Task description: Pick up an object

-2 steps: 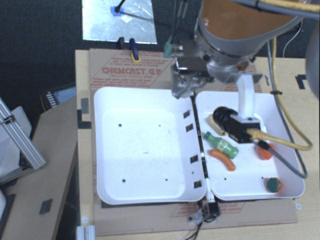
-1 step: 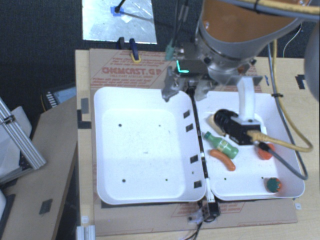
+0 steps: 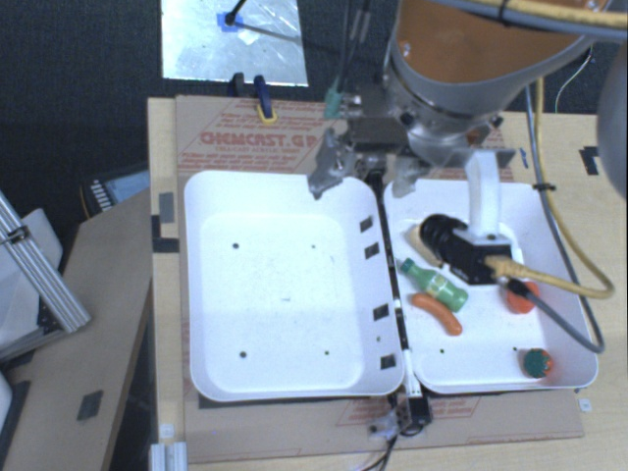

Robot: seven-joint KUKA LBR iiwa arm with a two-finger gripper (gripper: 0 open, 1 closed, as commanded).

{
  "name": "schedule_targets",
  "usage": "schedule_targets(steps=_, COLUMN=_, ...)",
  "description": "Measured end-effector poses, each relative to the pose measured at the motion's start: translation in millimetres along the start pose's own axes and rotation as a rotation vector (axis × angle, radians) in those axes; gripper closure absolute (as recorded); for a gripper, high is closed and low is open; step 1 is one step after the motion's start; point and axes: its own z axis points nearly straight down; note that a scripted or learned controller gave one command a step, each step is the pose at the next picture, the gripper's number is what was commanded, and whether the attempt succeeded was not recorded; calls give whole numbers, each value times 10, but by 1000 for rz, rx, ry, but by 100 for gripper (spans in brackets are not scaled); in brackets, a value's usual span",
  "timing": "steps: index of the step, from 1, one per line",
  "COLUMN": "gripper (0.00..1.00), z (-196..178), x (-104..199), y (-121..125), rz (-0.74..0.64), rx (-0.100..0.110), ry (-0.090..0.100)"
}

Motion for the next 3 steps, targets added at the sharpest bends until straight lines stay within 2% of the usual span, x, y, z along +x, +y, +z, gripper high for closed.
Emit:
schedule_targets(steps=1, gripper=100, z=-113, x=3, y=4, rz=-4, rx=-2, ry=1)
schedule_targets(steps=2, gripper=100, z=1265, x=-475, y=-14, rz=7, rx=15, ry=-6)
schedule_targets(steps=3, gripper=100, z=963, x=-627, y=0, rz=5, rx=-2, ry=0)
